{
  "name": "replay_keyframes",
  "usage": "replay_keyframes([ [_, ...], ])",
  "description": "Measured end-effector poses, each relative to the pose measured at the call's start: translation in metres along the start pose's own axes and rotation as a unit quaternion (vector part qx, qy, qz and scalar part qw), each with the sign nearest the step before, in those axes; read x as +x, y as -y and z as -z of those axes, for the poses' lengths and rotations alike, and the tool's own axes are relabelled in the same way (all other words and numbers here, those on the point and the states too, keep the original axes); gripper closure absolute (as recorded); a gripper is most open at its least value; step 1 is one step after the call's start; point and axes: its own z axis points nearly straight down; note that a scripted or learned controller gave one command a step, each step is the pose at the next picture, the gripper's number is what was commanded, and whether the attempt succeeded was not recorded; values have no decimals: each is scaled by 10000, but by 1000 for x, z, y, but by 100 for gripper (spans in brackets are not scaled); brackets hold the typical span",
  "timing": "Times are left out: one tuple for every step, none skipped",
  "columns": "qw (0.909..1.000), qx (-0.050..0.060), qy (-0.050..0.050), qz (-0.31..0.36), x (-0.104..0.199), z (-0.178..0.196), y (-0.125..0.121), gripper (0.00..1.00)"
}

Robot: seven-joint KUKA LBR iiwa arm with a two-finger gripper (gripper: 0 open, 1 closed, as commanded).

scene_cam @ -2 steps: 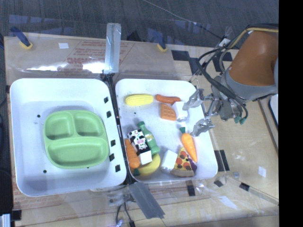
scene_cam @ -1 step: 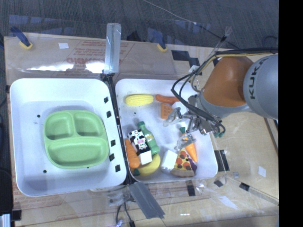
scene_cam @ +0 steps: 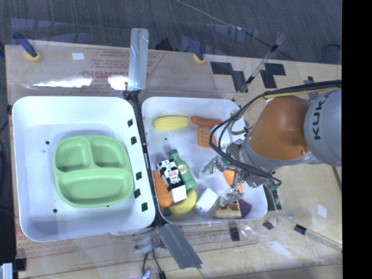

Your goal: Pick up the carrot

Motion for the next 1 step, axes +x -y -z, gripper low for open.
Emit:
replay_keyframes([
  [10000, 9, 14, 50, -4, 11, -2, 100],
])
